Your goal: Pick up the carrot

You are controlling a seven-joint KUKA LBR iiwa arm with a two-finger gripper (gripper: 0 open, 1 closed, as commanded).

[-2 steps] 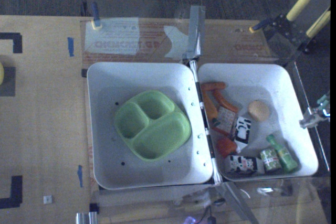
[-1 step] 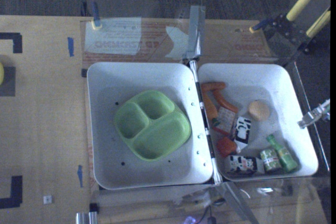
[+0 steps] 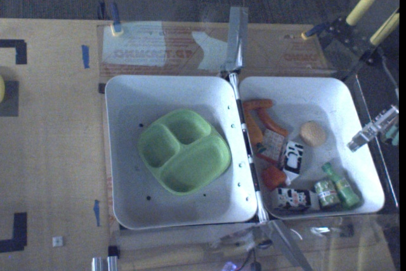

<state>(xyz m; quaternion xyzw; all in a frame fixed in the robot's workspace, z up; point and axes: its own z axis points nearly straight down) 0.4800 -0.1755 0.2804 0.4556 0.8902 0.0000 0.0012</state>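
Note:
The carrot (image 3: 254,129) is an orange tapered piece lying along the left wall of the right bin (image 3: 355,105), in its far-left part. Other orange-red pieces crowd it: one (image 3: 257,103) just beyond it and a curved one (image 3: 275,123) to its right. My gripper (image 3: 356,143) hangs over the right rim of the same bin, well to the right of the carrot and apart from it. I see nothing in the gripper.
The right bin also holds a round tan biscuit (image 3: 313,133), a snack packet (image 3: 273,146), two black-and-white cartons (image 3: 293,157) (image 3: 292,198), a red item (image 3: 273,176), a green can (image 3: 325,193) and a green bottle (image 3: 341,185). A green divided plate (image 3: 184,150) sits in the left bin (image 3: 127,136).

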